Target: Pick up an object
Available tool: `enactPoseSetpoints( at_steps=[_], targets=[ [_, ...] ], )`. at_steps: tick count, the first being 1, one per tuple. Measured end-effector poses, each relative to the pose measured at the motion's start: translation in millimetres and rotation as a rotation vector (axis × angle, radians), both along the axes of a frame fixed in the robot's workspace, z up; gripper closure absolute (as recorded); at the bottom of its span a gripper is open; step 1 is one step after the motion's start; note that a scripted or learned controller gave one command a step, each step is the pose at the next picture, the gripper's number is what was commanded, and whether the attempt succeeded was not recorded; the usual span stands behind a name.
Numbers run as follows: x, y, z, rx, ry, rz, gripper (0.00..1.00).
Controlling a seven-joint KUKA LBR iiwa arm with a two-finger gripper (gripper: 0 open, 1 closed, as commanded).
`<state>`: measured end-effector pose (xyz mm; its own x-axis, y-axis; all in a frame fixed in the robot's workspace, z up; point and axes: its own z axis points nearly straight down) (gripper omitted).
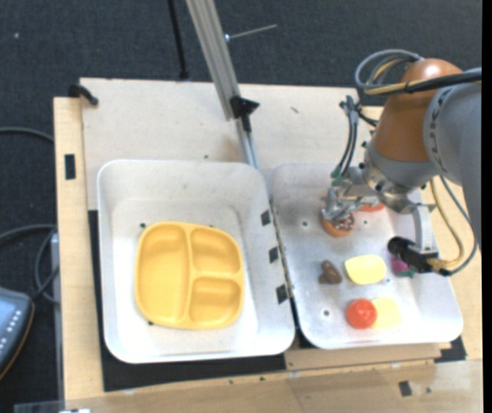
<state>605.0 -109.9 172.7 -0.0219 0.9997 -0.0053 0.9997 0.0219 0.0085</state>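
Desk [160,127]: carries two white bins side by side.
Left bin [117,231]: holds one yellow divided tray [190,275], lying flat.
Right bin [302,196]: holds five small items.
Gripper [342,206]: low over the far part of the right bin, at a small orange-brown item [339,226]; contact cannot be determined.
Brown lump [329,272]: just beside a pale yellow block [365,269].
Red ball [361,314]: near edge, touching a pale yellow piece [388,311].

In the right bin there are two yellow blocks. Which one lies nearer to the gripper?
The brighter yellow block, beside the small brown object, lies nearer the gripper. The paler yellow block sits farther, beside the red ball.
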Motion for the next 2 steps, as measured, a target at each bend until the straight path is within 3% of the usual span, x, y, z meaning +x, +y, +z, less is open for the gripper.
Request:
enactPoseSetpoints(
  at_steps=[1, 2],
  targets=[
    [-0.3, -0.1, -0.7, -0.001, 0.001, 0.001, 0.0],
    [-0.3, -0.1, -0.7, -0.001, 0.002, 0.001, 0.0]
  ],
)
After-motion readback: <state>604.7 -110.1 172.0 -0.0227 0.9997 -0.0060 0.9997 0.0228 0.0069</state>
